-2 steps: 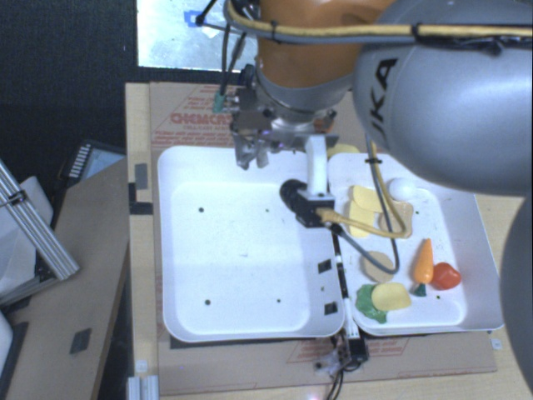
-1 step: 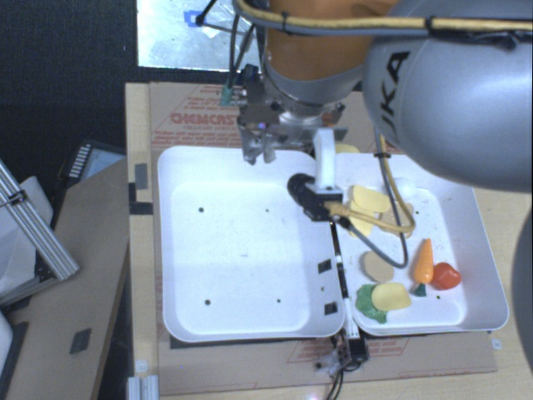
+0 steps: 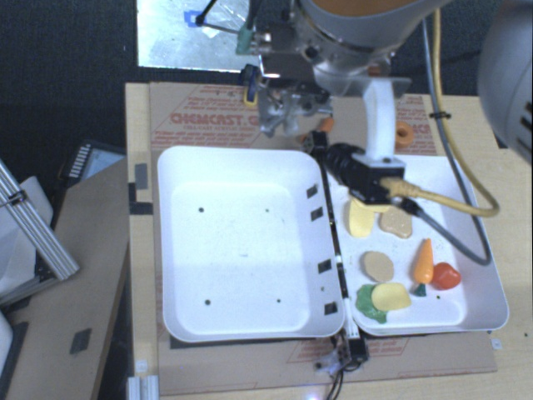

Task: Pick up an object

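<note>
Lying below claw (image 3: 287,122): carrot (image 3: 424,261).

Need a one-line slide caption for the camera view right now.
KUKA arm reaches over the two white bins; toy foods, including a carrot and tomato, lie in the right bin.

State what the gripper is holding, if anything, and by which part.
It cannot be told: the gripper sits above the far rim of the left white bin, with no object visible in it.

Grey arm (image 3: 366,15); orange band; yellow cable (image 3: 450,205); white link.
</note>
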`<act>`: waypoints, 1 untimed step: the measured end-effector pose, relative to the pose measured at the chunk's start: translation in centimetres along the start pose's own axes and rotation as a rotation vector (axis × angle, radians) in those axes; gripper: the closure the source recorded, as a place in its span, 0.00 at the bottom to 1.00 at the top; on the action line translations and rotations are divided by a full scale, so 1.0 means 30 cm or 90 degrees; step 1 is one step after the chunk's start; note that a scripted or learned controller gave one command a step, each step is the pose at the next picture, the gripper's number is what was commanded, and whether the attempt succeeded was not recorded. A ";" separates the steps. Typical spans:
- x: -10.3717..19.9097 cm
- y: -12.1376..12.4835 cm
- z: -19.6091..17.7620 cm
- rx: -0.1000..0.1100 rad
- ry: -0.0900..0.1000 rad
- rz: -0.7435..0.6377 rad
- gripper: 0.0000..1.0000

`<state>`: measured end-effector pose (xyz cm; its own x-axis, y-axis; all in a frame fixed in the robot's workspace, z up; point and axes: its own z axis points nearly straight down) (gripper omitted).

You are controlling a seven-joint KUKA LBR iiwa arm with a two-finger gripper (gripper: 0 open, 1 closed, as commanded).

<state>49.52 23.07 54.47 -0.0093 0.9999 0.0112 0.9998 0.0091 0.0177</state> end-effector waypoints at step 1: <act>-0.250 0.019 0.040 0.010 -0.008 0.009 1.00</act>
<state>50.17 15.59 53.21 0.0051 1.0000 -0.0006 1.0000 -0.0051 0.0013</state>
